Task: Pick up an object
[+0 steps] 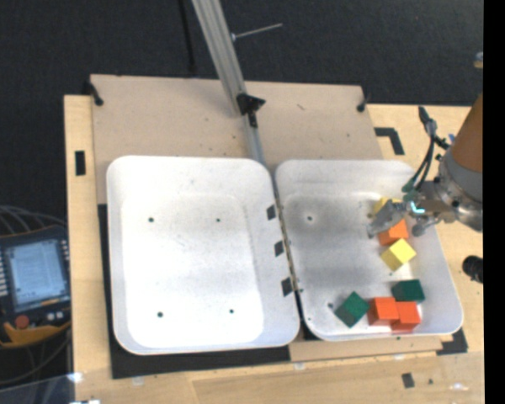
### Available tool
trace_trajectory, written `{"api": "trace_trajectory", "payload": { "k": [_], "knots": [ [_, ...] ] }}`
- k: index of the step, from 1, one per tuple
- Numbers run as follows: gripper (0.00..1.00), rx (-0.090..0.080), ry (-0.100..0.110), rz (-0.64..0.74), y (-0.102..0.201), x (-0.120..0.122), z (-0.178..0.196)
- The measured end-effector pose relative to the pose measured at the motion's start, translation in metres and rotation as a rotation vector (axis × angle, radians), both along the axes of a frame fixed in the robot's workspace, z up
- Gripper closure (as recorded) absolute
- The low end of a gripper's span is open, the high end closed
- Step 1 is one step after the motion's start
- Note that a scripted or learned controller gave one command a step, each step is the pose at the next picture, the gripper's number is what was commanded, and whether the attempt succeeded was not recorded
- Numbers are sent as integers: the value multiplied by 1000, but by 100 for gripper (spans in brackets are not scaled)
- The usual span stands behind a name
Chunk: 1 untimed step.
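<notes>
In the smooth white right bin (320, 251), an orange block (394, 230) sits just beneath the tool (393, 217), whose opening I cannot tell, a yellow cube (398, 253) beside.

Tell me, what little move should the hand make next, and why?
Probably a short drop straight down. The hand hovers in the right bin right over an orange block, with a yellow block just below it in the picture. Whether the orange block is already gripped is unclear from here, so lowering a touch before closing seems the safest bet.
</notes>
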<state>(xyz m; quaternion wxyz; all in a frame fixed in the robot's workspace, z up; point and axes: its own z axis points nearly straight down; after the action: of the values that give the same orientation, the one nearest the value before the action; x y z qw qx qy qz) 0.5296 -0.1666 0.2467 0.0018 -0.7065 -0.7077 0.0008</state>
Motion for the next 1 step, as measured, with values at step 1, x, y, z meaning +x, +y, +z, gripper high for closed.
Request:
{"api": "trace_trajectory", "payload": {
  "k": [1],
  "knots": [
    [0, -2, -5, -1, 0, 1, 2]
  ]
}}
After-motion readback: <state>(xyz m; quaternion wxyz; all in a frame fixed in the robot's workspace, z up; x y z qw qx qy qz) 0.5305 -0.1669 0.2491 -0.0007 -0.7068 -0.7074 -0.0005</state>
